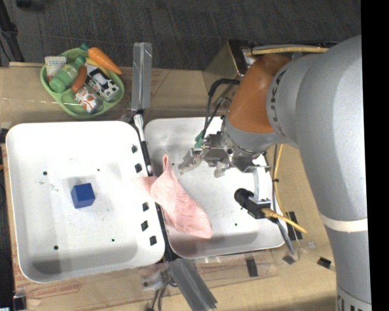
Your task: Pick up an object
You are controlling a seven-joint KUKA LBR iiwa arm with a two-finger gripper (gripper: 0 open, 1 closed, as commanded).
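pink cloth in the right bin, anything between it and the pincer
Nothing visible does. The pincer hangs just right of the pink cloth's raised upper tip, with bare floor of the right bin between them. The cloth drapes partly over the divider.

Blue cube, pink cloth, white bins, green bowl.

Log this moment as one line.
end effector: above right bin | pink crumpled cloth: right bin, draped onto divider | blue cube: left bin
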